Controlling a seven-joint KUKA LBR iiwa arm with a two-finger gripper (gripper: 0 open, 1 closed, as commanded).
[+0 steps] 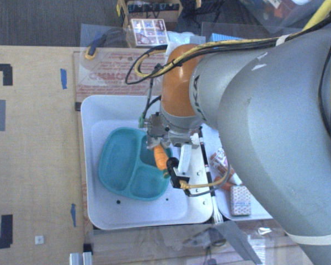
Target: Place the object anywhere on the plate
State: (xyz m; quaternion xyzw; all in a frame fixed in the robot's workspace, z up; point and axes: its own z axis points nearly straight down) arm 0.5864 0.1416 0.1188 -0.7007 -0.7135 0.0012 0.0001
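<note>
Orange carrot [161, 158] sits over the teal plate's [121, 164] three-o'clock rim beneath the jaws [157, 148], though I cannot tell whether they grip it.

You cannot see the fingers of the gripper [161, 150]; the wrist hides them. The arm [276, 126] covers most of the right bin [231, 211] (and the teal plate's [124, 164] right rim).

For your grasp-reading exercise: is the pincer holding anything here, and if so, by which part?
It cannot be told. A carrot sits right under the pincer, over the teal plate, but the wrist hides any hold on it.
</note>
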